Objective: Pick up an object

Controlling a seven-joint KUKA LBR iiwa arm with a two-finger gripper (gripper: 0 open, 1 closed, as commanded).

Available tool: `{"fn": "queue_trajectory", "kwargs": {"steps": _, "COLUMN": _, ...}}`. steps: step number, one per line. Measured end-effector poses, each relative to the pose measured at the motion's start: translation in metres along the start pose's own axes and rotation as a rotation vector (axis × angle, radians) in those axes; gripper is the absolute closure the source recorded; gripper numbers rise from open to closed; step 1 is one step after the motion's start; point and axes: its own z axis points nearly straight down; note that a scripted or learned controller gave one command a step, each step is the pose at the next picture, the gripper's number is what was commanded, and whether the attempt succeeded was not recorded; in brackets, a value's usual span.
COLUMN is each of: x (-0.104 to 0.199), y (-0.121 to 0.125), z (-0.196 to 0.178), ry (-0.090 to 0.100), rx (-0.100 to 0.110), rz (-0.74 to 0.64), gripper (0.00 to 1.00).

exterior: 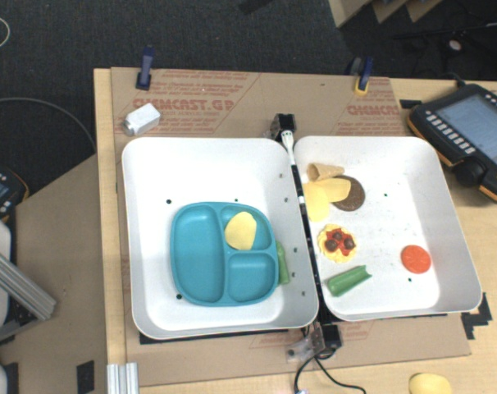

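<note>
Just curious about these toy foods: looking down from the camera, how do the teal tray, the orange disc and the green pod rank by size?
1. Teal tray, largest by far.
2 and 3. Green pod and orange disc: too alike to rank; the pod is longer, the disc wider.

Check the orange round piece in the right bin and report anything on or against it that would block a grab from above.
Nothing visible does. The orange round piece lies alone on the floor of the right bin, apart from the green pepper and the small pizza to its left, with nothing on top of it.
</note>
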Motion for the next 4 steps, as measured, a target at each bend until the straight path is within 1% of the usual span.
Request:
{"fn": "queue_trajectory", "kwargs": {"steps": 1, "x": 0.080, "y": -0.001, "z": 0.152, "ry": 0.012, "rx": 0.033, "rz": -0.005, "gripper": 0.00}}
{"fn": "queue_trajectory", "kwargs": {"steps": 2, "x": 0.032, "y": 0.000, "z": 0.012, "ry": 0.000, "rx": -0.001, "rz": 0.006, "gripper": 0.00}}
{"fn": "queue_trajectory", "kwargs": {"steps": 3, "x": 0.102, "y": -0.003, "z": 0.127, "ry": 0.010, "rx": 0.029, "rz": -0.004, "gripper": 0.00}}
{"fn": "queue_trajectory", "kwargs": {"steps": 4, "x": 0.097, "y": -0.001, "z": 0.110, "ry": 0.005, "rx": 0.012, "rz": 0.002, "gripper": 1.00}}
